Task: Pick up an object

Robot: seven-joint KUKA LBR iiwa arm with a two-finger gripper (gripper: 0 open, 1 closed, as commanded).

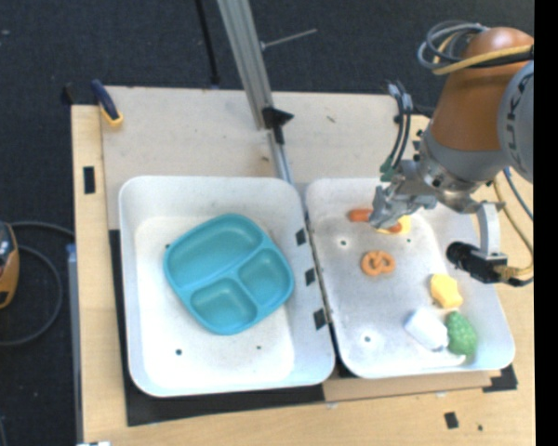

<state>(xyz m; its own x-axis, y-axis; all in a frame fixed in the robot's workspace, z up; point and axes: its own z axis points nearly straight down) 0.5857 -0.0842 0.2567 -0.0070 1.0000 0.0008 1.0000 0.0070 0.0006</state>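
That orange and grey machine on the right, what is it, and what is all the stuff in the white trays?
It is a robot arm, filmed from one camera above the bench. Its gripper is down in the right bin, over an orange piece and a yellow piece; whether it grips anything I cannot tell. That bin also has an orange pretzel-shaped toy, a yellow toy, a white object and a green toy. The left bin holds a blue divided plate.
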